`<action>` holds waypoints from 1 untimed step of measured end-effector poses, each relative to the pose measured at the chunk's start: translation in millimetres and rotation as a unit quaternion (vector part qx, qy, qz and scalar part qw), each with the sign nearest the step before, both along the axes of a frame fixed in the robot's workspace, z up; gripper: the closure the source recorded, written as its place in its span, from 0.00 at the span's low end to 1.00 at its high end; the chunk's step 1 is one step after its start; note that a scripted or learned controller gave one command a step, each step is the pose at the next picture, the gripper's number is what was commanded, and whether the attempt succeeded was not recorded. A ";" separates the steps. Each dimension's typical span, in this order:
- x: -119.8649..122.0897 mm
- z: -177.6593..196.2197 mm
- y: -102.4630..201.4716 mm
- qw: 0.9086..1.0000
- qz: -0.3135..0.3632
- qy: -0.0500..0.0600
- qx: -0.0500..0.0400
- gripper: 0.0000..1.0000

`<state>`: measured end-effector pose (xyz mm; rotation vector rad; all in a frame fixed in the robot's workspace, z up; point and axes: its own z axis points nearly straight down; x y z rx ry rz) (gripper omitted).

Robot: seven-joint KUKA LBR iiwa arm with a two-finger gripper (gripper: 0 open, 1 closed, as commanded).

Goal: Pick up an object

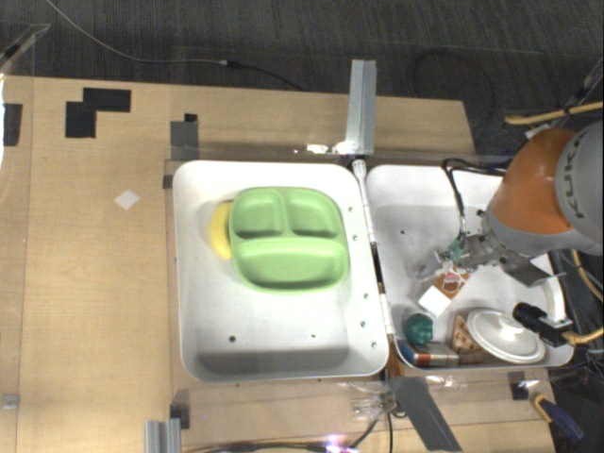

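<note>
The gripper (460,253) is hanging over the right bin (406,196); I cannot tell its state. Just at its six o'clock a small white-and-red packet (442,293) is lying flat. It is probably light and flimsy, best pinched across its edges.
</note>
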<state>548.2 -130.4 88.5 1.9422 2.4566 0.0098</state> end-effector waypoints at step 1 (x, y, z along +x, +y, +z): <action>3.1 13.0 -0.4 1.000 0.001 -0.005 -0.002 1.00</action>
